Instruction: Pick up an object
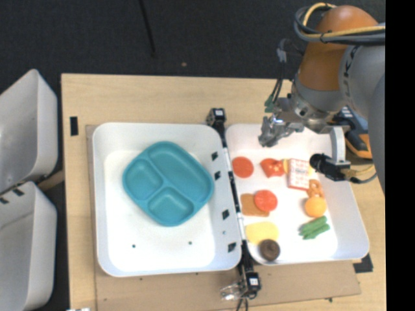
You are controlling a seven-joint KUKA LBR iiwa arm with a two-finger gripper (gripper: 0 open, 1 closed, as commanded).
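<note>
Nearest you, at the front edge of the right bin [347, 238], sat a brown donut [268, 249], touching a yellow piece [260, 230] just behind it. To the right of those you had a green bean pod [314, 228] lying at a slant, and behind it an orange fruit [315, 207] with a small pretzel-like bit [314, 188] against its far side.

Mid-bin, you saw a red tomato [265, 200] overlapping a brown cookie [249, 205]. Farther back lay an orange-red disc [242, 167], then a red strawberry-like piece [273, 168], then a white-and-red packet [298, 173], running left to right in a loose row.

Your gripper [272, 136] hung over the far part of the right bin, just behind the strawberry piece and apart from it. Nothing showed between its fingers; from this slant you could not tell whether they were spread or closed. No item was lifted: every one lay on the bin floor.

Over in the left bin [104, 238] you had a teal divided tray [168, 182], set at an angle, three compartments showing. The arm [331, 50] came in from the right, orange band above the wrist, cables looped over the top.
</note>
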